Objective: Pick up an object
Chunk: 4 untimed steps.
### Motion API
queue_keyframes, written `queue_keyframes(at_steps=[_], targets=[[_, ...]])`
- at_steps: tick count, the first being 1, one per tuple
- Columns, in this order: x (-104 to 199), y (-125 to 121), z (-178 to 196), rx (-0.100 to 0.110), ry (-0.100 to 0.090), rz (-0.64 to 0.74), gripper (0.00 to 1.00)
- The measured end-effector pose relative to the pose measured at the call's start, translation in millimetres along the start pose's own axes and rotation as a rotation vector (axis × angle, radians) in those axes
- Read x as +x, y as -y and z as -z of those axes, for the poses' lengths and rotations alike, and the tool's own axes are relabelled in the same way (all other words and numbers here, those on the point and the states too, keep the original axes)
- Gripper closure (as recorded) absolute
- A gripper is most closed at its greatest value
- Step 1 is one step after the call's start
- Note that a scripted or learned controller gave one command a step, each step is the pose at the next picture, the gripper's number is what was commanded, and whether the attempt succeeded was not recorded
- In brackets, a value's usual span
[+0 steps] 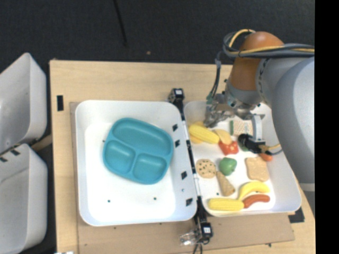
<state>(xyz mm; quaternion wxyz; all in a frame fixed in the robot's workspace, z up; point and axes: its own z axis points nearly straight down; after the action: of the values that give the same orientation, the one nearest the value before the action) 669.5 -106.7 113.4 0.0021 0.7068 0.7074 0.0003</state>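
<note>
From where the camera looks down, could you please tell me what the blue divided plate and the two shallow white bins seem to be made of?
The blue divided plate looks like moulded plastic with a matte finish: even colour, soft rounded compartment ridges, no glare. The two shallow white bins, left and right, seem to be thin formed plastic, smooth and slightly glossy, with rounded corners; the material can't be confirmed by look alone.

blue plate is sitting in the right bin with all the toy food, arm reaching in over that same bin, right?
Not quite. The camera view shows the blue plate alone in the left bin, apart from the toy food. The food, such as the corn cob and banana, lies in the right bin, and the arm does reach in over that bin.
</note>
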Motion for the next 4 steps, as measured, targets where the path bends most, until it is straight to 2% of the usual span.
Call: queue_keyframes(at_steps=[2, 3, 4], targets=[[-15, -14, 110, -0.004, 0.0, 0.001, 1.0], [-16, -15, 129, -0.001, -0.002, 0.003, 1.0], [-4, 34, 140, 0.003, -0.002, -0.003, 1.0]])
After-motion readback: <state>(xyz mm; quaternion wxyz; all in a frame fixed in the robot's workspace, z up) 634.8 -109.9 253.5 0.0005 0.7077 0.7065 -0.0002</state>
